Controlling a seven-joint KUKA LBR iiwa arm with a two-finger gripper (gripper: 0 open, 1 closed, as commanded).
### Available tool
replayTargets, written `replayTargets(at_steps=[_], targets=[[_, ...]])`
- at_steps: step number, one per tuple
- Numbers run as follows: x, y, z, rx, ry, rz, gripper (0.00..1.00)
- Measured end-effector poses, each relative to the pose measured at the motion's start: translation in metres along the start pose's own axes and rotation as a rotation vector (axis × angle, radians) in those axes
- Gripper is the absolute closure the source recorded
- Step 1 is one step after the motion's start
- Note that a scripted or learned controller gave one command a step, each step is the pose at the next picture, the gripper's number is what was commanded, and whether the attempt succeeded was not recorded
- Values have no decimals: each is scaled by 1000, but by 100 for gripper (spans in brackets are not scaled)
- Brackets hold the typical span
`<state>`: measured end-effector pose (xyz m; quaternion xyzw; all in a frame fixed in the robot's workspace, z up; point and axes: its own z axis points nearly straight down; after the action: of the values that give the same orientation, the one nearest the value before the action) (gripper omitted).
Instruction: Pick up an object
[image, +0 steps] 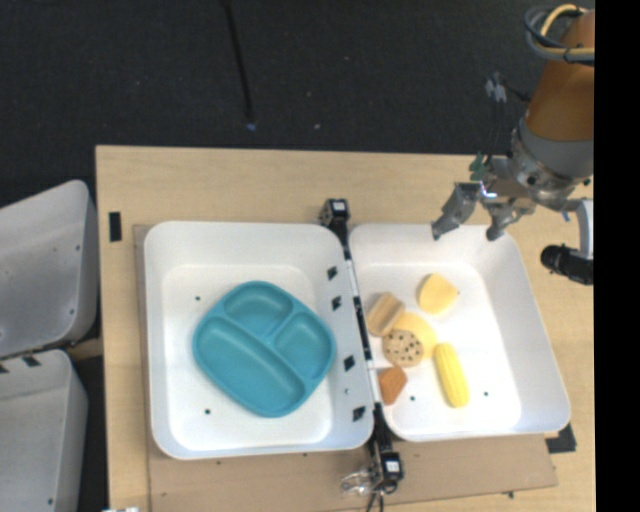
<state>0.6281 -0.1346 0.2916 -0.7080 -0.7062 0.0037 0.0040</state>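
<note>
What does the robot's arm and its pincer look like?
The arm is grey with a wide orange band above the wrist. A pale cable loops beside the orange part at the top. The pincer at its end is grey metal with two thin fingers that stick out like little legs.

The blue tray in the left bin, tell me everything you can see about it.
The blue tray is a teal, smooth, plastic-looking plate with rounded corners and a raised rim. Ridges split it into three sections: one long one and two smaller ones. It lies flat, right side up, turned at an angle on the floor of the left bin, roughly centred. Nothing lies in it.
</note>
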Motion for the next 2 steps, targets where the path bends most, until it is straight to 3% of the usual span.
replayTargets(at_steps=[1, 2], targets=[[0, 2, -7, -12, -1, -1, 0], [-9, -4, 43, -8, -2, -1, 0]])
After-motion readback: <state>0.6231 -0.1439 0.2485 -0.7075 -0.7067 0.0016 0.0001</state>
